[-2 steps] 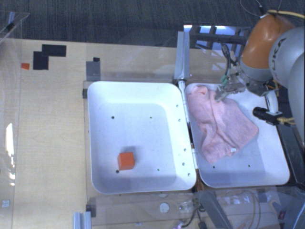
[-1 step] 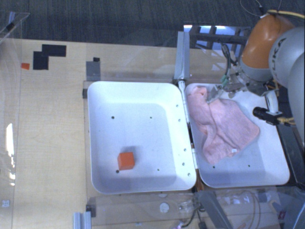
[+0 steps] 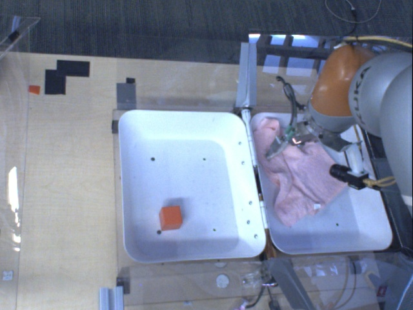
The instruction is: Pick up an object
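One two-finger gripper [image 3: 282, 145], jaws parted, touches the crumpled pink cloth [image 3: 303, 179], whose bulk trails toward 5 o'clock.

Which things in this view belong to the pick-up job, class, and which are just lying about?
Belonging to the job:
- gripper, down over the pink cloth
- pink cloth, crumpled in the right bin
- orange block, in the left bin

Just lying about:
- black shapes on the bench
- small orange marker beside them
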Controlling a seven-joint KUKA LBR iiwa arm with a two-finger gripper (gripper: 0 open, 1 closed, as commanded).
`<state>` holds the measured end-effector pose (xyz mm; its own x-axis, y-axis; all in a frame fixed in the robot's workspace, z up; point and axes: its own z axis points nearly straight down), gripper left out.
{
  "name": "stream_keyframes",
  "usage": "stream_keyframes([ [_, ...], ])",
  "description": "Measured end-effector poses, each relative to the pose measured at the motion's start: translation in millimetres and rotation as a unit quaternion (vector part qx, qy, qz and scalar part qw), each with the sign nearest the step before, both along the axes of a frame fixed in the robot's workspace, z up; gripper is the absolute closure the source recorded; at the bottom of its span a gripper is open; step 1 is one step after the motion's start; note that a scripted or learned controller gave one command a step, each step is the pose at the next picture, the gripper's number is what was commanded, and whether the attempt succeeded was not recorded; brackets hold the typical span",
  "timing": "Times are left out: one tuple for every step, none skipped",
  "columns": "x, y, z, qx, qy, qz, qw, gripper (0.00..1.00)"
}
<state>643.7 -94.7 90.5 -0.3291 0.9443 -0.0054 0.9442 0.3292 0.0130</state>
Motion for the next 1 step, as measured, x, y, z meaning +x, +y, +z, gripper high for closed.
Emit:
stream_keyframes([
  [-75.8, 1.6, 1.5, -0.0006, -0.002, 0.027, 0.9996, 0.0],
])
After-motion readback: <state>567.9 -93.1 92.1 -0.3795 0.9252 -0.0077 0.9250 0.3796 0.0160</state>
